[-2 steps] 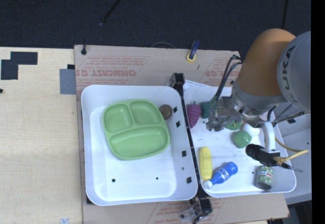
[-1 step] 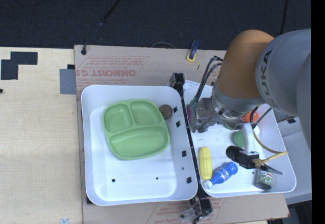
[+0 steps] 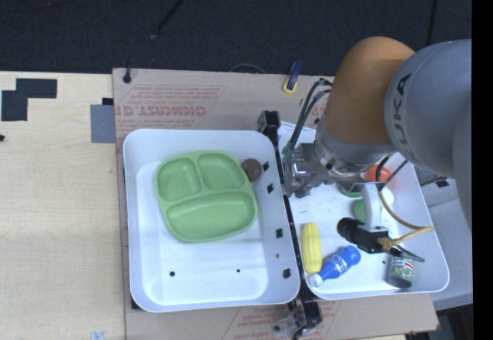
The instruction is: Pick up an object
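My gripper (image 3: 394, 252) hangs low over the right bin (image 3: 431, 211), near its front right corner, below the grey arm with the orange band. Right beside it lies a small dark grey-green object (image 3: 401, 273). A yellow corn cob (image 3: 311, 247) lies at the bin's left side, and a blue bottle with a white cap (image 3: 337, 264) lies slanted next to it. An orange item (image 3: 376, 173) and a green item (image 3: 353, 192) peek out from under the wrist. Nothing shows between the gripper's tips.
The left bin (image 3: 146, 254) holds a green divided plate (image 3: 206, 196) with a small brown lump (image 3: 251, 169) at the plate's far right corner. The divider between the two bins (image 3: 282, 207) runs just left of the corn cob. A blue and yellow clip (image 3: 292, 78) lies behind the bins.
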Action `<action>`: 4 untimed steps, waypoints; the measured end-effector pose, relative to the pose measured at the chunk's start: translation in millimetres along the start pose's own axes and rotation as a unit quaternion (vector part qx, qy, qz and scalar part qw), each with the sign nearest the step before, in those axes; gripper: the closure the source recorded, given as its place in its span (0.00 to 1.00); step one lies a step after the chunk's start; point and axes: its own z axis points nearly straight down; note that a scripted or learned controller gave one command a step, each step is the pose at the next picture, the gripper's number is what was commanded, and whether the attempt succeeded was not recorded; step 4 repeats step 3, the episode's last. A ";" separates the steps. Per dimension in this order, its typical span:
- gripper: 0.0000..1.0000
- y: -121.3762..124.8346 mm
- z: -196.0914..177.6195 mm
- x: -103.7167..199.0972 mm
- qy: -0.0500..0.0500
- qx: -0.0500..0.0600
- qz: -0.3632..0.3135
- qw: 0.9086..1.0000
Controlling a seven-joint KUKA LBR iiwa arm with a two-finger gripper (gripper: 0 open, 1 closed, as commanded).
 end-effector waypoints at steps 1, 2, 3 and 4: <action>1.00 11.4 1.3 -8.1 -0.001 0.000 0.001 1.000; 1.00 1.9 -0.9 -4.2 0.000 0.002 0.001 1.000; 1.00 12.2 16.9 -6.4 -0.001 0.002 0.002 1.000; 1.00 12.2 16.9 -6.4 -0.001 0.002 0.002 1.000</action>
